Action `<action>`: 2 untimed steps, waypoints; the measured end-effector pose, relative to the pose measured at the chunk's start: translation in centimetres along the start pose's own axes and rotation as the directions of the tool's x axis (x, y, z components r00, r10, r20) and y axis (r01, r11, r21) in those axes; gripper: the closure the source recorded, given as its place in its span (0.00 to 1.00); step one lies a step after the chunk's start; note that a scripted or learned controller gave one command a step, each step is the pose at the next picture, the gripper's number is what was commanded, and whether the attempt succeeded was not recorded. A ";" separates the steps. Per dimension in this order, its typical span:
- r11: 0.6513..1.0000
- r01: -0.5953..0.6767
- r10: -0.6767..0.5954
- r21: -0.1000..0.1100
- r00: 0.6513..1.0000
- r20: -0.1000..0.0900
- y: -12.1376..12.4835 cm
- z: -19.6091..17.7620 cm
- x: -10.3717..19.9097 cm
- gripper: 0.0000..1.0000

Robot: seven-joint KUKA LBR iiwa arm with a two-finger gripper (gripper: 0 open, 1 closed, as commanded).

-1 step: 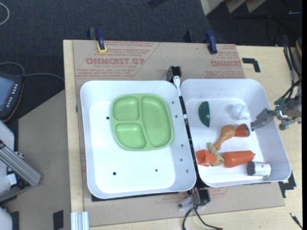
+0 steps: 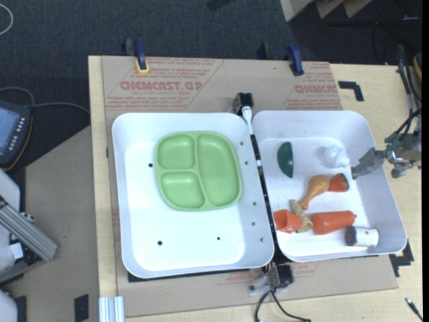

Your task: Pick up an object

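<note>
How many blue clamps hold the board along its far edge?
2. One blue clamp, with a yellow tip, sits near the far left corner of the board, behind the left bin; the other blue clamp sits behind the right bin.

We see the bench (image 2: 201, 86) bearing two white bins (image 2: 134, 200) left of our claw (image 2: 375, 159).

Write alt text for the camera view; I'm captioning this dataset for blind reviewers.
Two shallow white bins sit side by side on a bench: the left bin holds a green divided plate, the right bin a dark green piece, a drumstick-shaped toy, orange and red pieces, and a small white object. A gripper reaches over the right bin's right rim.
</note>
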State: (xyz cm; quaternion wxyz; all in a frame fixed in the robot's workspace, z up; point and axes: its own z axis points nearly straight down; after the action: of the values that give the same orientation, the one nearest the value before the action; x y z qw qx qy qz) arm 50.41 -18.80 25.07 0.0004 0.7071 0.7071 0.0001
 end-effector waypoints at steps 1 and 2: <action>1.000 0.000 0.000 0.006 1.000 -0.003 -0.4 4.3 0.2 0.00; 1.000 0.000 0.000 0.006 1.000 -0.003 -0.3 8.6 0.3 0.00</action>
State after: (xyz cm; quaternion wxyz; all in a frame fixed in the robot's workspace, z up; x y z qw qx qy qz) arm 50.07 -18.47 16.46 -0.0029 0.7071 0.7071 -0.0010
